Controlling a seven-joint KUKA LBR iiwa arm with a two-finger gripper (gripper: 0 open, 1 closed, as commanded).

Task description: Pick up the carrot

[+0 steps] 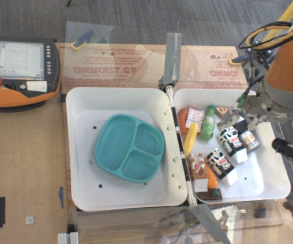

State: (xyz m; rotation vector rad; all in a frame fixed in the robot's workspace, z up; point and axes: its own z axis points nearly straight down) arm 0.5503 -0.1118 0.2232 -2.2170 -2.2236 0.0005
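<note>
The carrot lies near the right bin's front edge, long axis running twelve to six, leafy end toward six. The gripper hangs toward one o'clock of it; whether it's open, I can't tell.

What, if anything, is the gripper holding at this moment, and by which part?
That cannot be told: the gripper sits low over the right bin, well away from the carrot, which lies untouched by the bin's front edge.

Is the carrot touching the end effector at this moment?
Apart. The camera view shows the carrot near the front edge of the right bin, while the end effector is at the bin's back part, with two cow-patterned cartons lying between them.
</note>
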